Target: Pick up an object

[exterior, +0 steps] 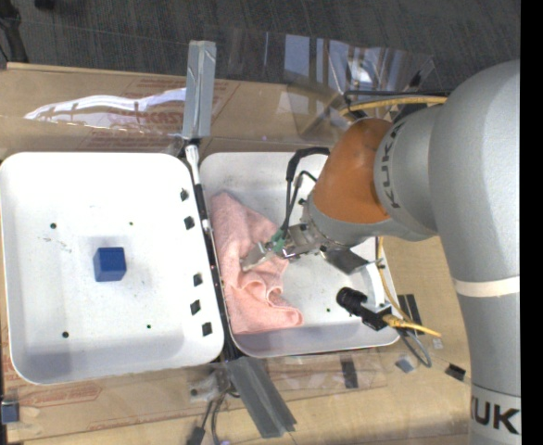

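Because bulky grey arm [457, 156] covers much of right shallow white bin [253, 346], I cannot tell whether gripper [276, 247] is open or closed. It sits over crumpled pink fabric cloth [244, 281] by bin's left wall; contact unclear. Small blue cube [110, 263] in left shallow white bin [31, 341], well apart.

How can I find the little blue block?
Look at the two white bins side by side and take the left bin. The blue block sits near its middle. It is small, square and blue, unlike the floppy pink cloth in the right bin.
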